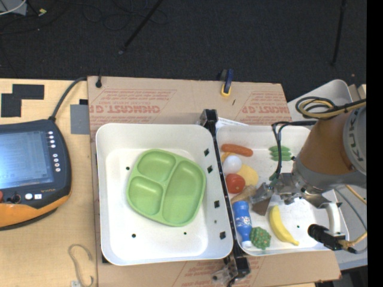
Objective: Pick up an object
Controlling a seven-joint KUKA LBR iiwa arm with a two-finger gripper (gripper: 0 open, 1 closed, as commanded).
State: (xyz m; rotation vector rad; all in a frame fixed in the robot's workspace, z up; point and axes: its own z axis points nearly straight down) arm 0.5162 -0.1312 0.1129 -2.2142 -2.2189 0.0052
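**Arm low over the right bin's clutter**

The gripper (267, 195) hangs inside the right bin (299, 137), just beside the banana (281, 225); whether it has closed on anything I cannot tell, since the wrist hides it; probably it is lining up a pick. Near the banana lie a smooth red tomato (234, 182), a blue bottle (242, 219), knobbly green broccoli (260, 237) and an orange carrot (237, 150); left of the banana, the glossy green divided plate (166, 186) sits in the left bin (114, 160).
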